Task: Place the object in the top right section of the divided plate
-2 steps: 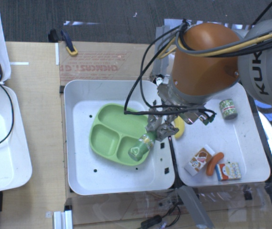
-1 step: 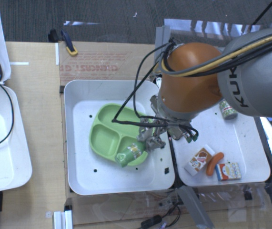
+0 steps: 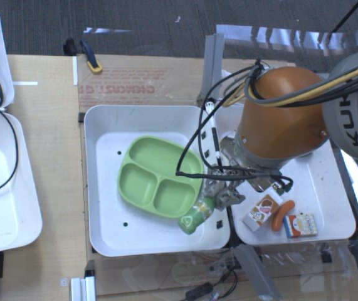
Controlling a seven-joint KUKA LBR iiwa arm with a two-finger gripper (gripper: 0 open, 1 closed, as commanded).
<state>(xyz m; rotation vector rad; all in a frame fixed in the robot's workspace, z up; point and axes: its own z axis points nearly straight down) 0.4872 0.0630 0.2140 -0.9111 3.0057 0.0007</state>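
The arm (image 3: 329, 99) reaches in from the right, its orange band (image 3: 282, 115) bulking over the wrist. The gripper (image 3: 219, 196) points down and leftward; its tips seem to sit low, though cables blur them.

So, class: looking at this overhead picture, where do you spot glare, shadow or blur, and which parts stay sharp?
Camera view: glare whitens the shiny strip behind the bins and the right bin's far-right edge; the grey arm's orange band casts soft shadow over the gripper, hiding its fingers; the light green divided plate looks evenly lit and sharp; the green bottle-like object beside it is slightly blurred.
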